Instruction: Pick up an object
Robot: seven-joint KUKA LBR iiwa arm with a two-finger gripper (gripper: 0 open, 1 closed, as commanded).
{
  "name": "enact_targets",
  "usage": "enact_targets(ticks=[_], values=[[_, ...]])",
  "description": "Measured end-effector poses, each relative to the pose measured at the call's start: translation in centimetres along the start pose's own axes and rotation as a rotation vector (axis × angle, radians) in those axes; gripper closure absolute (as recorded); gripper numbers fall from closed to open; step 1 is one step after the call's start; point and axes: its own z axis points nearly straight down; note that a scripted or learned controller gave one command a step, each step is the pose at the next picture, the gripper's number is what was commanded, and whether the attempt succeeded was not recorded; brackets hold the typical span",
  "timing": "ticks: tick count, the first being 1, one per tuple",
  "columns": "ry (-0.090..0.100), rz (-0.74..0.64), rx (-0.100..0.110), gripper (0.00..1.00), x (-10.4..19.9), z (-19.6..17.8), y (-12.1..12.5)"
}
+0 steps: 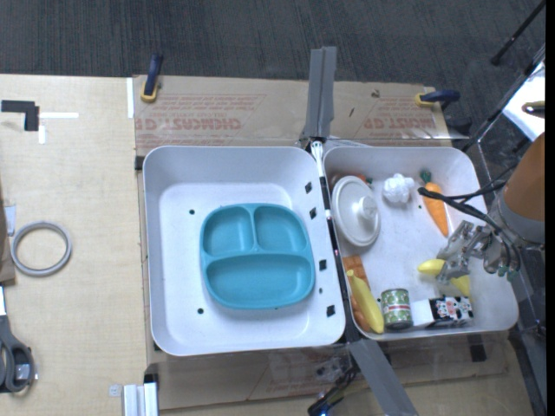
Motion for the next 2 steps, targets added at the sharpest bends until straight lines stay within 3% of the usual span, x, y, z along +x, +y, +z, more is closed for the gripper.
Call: enact_targets(ticks=[1,2], values=[[0.000,0.000,0.000,0.00,0.0,0.0,0.0],[0.000,-0.068,0.001,0.00,-5.1,1.0,5.6]])
